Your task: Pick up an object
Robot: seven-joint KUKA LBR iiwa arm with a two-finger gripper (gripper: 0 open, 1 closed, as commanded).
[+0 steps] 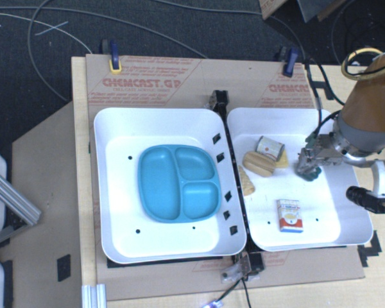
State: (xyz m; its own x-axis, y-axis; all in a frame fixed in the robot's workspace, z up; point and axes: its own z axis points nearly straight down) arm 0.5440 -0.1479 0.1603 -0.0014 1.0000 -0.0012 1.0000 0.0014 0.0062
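Hovering low near the right bin's point(346, 233) right wall, the grey two-finger gripper point(308, 167); its opening I cannot tell | nearest: tan wooden block point(259, 164) and small round tin point(270, 149) toward the dividing edge | red-and-white carton point(289, 215) near the front edge | advice: centre over one item, descend straight.

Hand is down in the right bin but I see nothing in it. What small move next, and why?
Probably shift the hand left toward the wooden block: it lies nearest, apart from the hand, with the small can just behind it.
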